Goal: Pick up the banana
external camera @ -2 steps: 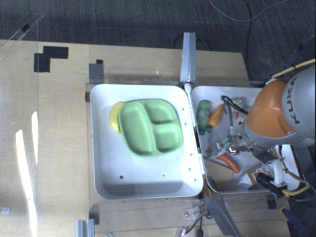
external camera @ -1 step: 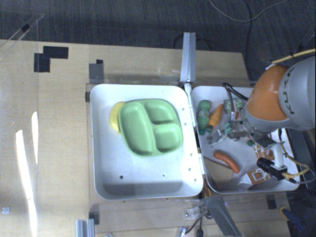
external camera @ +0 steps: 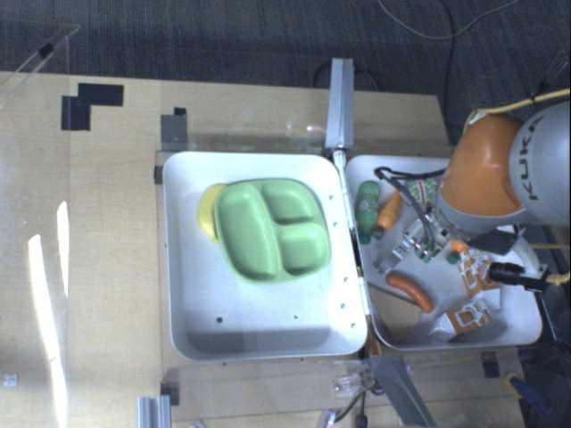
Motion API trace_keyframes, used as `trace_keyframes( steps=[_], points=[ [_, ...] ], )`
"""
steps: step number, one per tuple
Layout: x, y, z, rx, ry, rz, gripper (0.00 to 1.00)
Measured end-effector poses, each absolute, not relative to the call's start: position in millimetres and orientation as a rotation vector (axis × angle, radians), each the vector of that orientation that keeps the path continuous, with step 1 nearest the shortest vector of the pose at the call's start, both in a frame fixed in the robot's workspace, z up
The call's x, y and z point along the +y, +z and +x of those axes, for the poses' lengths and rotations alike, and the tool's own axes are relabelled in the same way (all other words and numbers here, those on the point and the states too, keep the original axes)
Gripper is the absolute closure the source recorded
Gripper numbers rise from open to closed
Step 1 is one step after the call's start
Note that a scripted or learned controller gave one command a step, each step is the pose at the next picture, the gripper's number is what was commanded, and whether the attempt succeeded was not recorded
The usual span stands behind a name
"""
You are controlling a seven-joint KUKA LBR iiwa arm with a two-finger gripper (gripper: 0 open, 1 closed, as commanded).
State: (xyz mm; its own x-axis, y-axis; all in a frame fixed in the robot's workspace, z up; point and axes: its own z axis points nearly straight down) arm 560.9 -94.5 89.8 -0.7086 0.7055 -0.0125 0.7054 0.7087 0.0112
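Observation:
The banana (external camera: 207, 213) lies in the left bin (external camera: 259, 333). Just a yellow sliver of it shows, at the left edge of a green divided tray (external camera: 271, 228) that covers the rest. My gripper (external camera: 412, 242) hangs over the right bin (external camera: 522, 328), well to the right of the banana and across the wall between the bins. It points down and to the left, and the orange band of the arm (external camera: 482, 168) rises behind it. Nothing yellow shows at the gripper.
In the right bin lie a green bottle (external camera: 367, 207), an orange carrot-like piece (external camera: 388, 211), a red sausage (external camera: 410, 292) and some small orange-and-white items (external camera: 470, 315). A metal post (external camera: 340, 105) stands at the back between the bins.

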Motion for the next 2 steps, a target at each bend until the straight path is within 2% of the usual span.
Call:
trace_keyframes(
  steps=[1,2],
  points=[
    [-138,88,619.5,2.921,0.004,1.129,0.00],
    [-109,91,549.5,3.068,0.004,0.591,0.00]
  ],
)
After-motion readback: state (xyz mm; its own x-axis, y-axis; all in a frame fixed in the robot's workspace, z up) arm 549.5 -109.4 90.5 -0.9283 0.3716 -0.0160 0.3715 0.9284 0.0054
